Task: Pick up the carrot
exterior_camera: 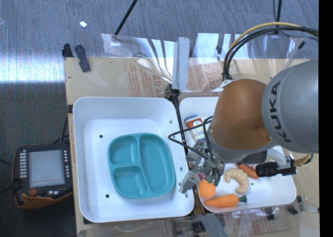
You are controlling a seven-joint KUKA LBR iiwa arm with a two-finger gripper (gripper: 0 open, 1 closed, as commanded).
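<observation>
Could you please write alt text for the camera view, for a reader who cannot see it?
A grey KUKA arm with an orange band reaches from the right, its tool low over the right bin beside an orange, with the carrot lying just below on the bin floor. The left bin holds a teal divided plate.

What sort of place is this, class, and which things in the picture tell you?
Probably a robotics lab. A KUKA arm works over two white bins on a bench, a teach pendant lies on the carpet, and toy food like a carrot serves for practice.
</observation>
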